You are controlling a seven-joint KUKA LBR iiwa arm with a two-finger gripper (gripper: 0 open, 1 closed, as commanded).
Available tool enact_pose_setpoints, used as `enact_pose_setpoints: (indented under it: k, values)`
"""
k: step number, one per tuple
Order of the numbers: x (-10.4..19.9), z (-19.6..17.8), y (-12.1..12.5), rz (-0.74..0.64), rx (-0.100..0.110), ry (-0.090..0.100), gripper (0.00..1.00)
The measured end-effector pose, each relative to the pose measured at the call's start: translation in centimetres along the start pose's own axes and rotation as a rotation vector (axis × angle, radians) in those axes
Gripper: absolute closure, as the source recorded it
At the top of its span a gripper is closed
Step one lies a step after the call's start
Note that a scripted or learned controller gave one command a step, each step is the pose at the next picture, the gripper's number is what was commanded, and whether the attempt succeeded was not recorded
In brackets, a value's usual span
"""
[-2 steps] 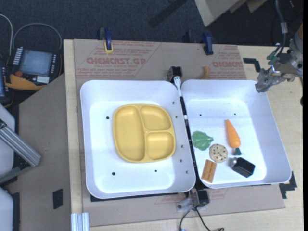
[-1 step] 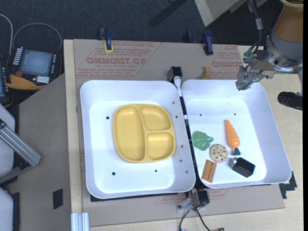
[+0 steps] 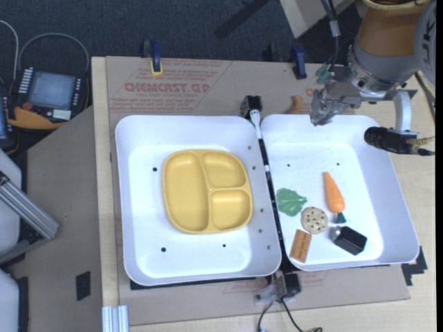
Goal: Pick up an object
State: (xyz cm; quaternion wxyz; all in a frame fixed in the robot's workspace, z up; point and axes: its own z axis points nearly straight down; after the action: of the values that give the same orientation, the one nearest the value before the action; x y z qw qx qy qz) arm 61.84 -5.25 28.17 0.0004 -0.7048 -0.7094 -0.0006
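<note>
While the gripper (image 3: 322, 113) hangs over the far rim of the right bin (image 3: 377, 151), we cannot tell how its fingers stand, and nothing shows between them. We see the carrot (image 3: 333, 192) lying in that bin's near right part, well apart from the gripper, its long axis running almost straight toward and away from us, the narrow tip pointing to the far side and slightly left. Just beside it sit a green leaf (image 3: 290, 200), a round cookie (image 3: 314, 219), a tan block (image 3: 300, 245) and a black object (image 3: 349, 240). We find a yellow divided plate (image 3: 206, 189) in the left bin (image 3: 135, 206). Both bins rest on a cardboard sheet (image 3: 173, 81) held by blue clamps (image 3: 154, 52). A handheld screen (image 3: 48, 88) lies on the dark floor at left.
</note>
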Motion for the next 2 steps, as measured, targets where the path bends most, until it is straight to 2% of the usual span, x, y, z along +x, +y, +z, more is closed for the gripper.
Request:
enact_pose_setpoints:
  k: [1, 2]
  values:
    - [4.6, 2.6, 0.5, 0.001, 0.004, 0.000, 1.00]
    - [9.2, 3.5, 2.1, 0.002, -0.002, -0.001, 1.00]
